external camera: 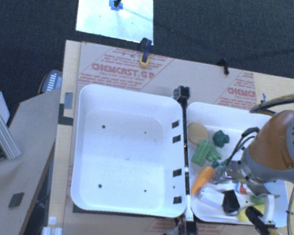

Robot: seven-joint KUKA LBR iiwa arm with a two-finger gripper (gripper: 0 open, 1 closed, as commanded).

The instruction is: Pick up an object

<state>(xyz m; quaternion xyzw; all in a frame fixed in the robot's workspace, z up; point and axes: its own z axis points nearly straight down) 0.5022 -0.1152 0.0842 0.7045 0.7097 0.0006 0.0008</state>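
Looking down at the bench, we saw the grey arm with its orange band reaching in from the right edge of the frame, its two-finger gripper lowered into the right-hand white bin. We could not tell its state. Candidate objects lay close beside it: an orange carrot-shaped toy just to its left, a ridged green plastic piece, a dark green knobbly piece, a tan round disc, a white block and a black block lower down. We judged nothing lifted yet, so the pick remained to be done. Red lettering on the cardboard sheet near the top of the frame seemed to read "CHEMCAST GP". The left-hand white bin sat beside.
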